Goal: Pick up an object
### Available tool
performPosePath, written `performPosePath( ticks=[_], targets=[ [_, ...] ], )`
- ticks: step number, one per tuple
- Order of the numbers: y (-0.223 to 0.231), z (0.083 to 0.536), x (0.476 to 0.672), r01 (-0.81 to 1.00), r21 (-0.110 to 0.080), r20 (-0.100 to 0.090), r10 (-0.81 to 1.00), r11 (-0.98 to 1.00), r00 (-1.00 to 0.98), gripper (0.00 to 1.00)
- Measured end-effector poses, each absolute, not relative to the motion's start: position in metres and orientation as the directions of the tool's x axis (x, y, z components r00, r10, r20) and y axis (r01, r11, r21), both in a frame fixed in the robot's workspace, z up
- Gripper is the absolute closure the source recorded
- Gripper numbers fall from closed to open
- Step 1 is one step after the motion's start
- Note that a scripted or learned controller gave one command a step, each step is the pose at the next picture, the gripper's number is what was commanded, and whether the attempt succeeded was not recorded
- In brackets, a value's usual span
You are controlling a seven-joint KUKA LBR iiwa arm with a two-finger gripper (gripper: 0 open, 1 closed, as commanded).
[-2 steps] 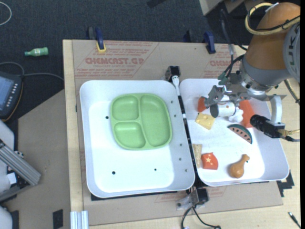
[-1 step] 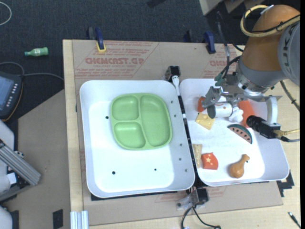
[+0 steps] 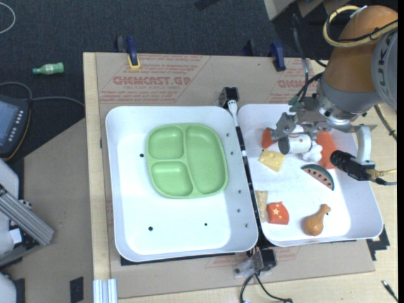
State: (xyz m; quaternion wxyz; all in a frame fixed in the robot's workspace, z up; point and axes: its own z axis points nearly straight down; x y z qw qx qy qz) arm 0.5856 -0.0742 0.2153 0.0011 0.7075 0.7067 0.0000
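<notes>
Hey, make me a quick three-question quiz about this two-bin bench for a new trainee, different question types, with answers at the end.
1. True or false: the green divided plate lies in the left bin.
2. Which item lies nearest the right bin's front edge? A) cheese wedge B) drumstick C) watermelon slice
3. Fill in: the gripper hangs over the ____ bin.

Key
1. True; the plate has three compartments, with nothing on them.
2. B; the drumstick lies by the red block.
3. Right; it is over the bin's far part, above the cheese wedge.
</notes>
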Motion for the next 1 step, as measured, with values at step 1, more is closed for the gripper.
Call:
performPosePath(
  ticks=[1],
  targets=[
    [-0.0689,0.2171,0.5764,1.0,-0.002,0.0,1.0,0.0,0.0,1.0]
  ],
)
